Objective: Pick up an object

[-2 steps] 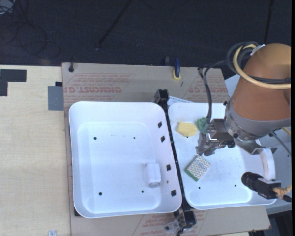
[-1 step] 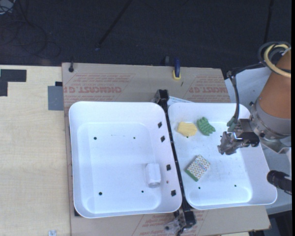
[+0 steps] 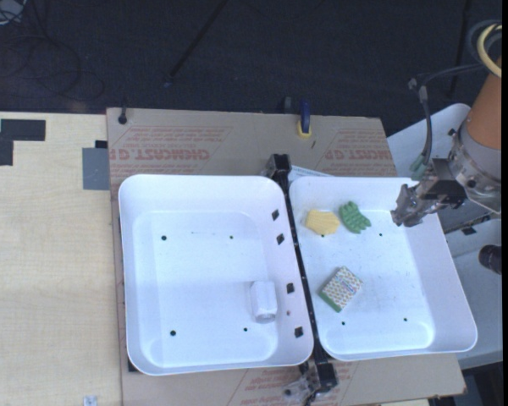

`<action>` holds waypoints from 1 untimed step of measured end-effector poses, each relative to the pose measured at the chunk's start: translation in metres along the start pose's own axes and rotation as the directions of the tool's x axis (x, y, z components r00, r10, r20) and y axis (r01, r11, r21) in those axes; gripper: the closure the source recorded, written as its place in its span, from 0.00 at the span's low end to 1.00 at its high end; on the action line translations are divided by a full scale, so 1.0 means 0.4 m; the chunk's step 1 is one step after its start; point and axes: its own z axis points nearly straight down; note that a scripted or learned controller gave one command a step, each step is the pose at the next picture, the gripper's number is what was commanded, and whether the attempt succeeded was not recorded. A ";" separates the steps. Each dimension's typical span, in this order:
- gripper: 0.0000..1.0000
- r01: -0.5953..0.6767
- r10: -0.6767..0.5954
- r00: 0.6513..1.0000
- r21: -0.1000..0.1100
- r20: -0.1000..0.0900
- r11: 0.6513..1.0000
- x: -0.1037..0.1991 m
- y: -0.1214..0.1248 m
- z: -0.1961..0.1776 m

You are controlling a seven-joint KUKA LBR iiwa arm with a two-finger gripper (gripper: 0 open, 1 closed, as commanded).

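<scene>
Nearest the camera, at the bottom of the view, a black clamp (image 3: 315, 383) sits where the two bins meet. Just above it in the right bin (image 3: 440, 332) lies a small patterned packet (image 3: 341, 288), green-edged and tilted, with bare white floor on all sides. Farther back in that bin are a yellow piece (image 3: 323, 222) and a green ridged piece (image 3: 354, 216), just beside each other and close to the bin's far wall. All three keep to the left half of the bin, so the right half is open floor.

The gripper (image 3: 404, 210) hangs over the right bin near its far right corner, apart from the green ridged piece and with nothing seen between its fingers; whether they are spread or closed I cannot tell. The arm (image 3: 489, 134) reaches in from the right edge, with cables looping above it.

The left bin (image 3: 140, 227) holds one white cylinder (image 3: 263, 300) near its front right corner. Both bins rest on a cardboard sheet (image 3: 203, 142) over a pale wooden bench (image 3: 42, 252), with dark floor beyond.
</scene>
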 end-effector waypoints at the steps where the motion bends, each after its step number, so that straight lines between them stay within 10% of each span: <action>1: 1.00 0.011 -0.011 1.000 0.003 -0.005 1.000 0.225 -0.035 -0.077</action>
